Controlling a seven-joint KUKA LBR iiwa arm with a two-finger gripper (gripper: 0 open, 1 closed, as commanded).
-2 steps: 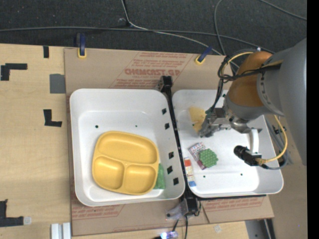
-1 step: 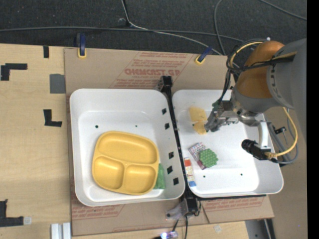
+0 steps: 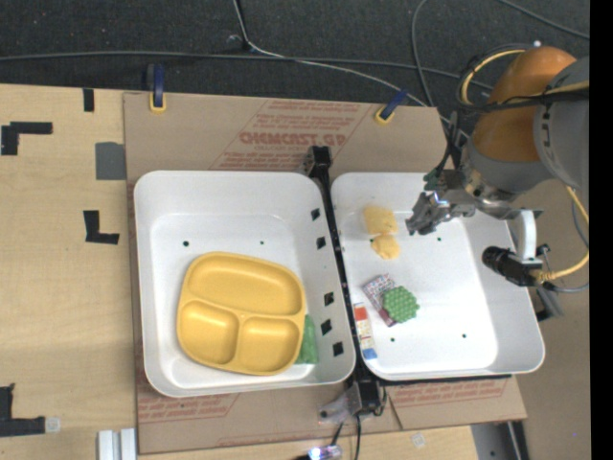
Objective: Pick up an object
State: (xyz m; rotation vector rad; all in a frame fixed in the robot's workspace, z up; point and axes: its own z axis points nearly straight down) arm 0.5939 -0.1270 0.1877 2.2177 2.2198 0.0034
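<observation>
Yellow lumps point(image 3: 382, 233) in right bin point(image 3: 498, 348); cardboard point(image 3: 278, 132) beneath; wooden bench point(image 3: 57, 286).

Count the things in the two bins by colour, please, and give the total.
Yellow: 3, the divided tray and two small pieces.
Green: 2, the bumpy ball and an item beside the tray.
Mixed colours: 2, small packets.
Total: 7

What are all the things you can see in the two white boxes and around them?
Bins: 2, white, side by side on the cardboard.
Divided plate: 1, yellow, left bin.
Green thing: 1, green, left bin, tucked against the plate's right edge.
Yellow lumps: 2, pale yellow, right bin, upper part.
Bumpy ball: 1, green, right bin, middle.
Small packet: 1, patterned, touching the ball.
Clamps: 2, blue and yellow, cardboard's far edge.
Arm: 1, grey and orange, right.
Hand: 1, dark, above right bin near the lumps.
</observation>
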